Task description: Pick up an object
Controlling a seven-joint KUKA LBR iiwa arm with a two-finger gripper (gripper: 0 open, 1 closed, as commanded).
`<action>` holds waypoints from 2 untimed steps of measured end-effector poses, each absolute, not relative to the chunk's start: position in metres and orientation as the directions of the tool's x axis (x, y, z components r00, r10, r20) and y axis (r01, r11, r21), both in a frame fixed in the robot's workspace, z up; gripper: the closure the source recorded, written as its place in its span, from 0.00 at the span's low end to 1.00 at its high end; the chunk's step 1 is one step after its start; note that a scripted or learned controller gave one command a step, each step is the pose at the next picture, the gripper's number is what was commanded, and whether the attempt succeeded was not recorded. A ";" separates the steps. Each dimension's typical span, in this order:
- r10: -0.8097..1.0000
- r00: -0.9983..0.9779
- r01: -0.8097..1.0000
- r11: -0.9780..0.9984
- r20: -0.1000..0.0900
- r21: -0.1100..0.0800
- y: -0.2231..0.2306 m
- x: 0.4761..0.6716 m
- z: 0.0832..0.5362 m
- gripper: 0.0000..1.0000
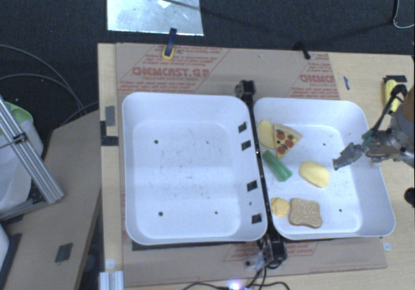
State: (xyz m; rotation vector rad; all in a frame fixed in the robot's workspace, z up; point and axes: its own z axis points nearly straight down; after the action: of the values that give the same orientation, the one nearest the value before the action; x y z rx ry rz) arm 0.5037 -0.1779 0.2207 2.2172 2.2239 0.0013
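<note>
Well apart: yellow lemon (314,174) left of fingers (342,159), untouched.

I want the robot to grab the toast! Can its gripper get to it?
Probably yes. The gripper hangs over the right bin, and the toast lies flat below-left of it, with bare floor between them.

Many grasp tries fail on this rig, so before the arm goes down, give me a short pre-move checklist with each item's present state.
1. Two-finger gripper over the right white bin: ok.
2. Nothing between the fingers: ok.
3. Nearest target, yellow oval toy lemon, lies free of neighbours: ok.
4. Gripper directly above the lemon: not ok, it sits to the lemon's right.
5. Finger opening wide enough: cannot tell.
6. Toy toast slice touches small yellow piece: ok to avoid.
</note>
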 end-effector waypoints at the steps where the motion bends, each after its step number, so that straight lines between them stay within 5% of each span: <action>1: 1.000 -0.010 1.000 0.010 0.000 0.003 -0.149 0.586 0.118 0.00; 2: 1.000 0.005 1.000 -0.005 0.002 -0.007 -0.171 0.487 0.082 0.00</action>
State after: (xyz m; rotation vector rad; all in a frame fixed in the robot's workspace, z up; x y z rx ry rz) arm 0.4867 -0.1707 0.0823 2.2318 2.2205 -0.0053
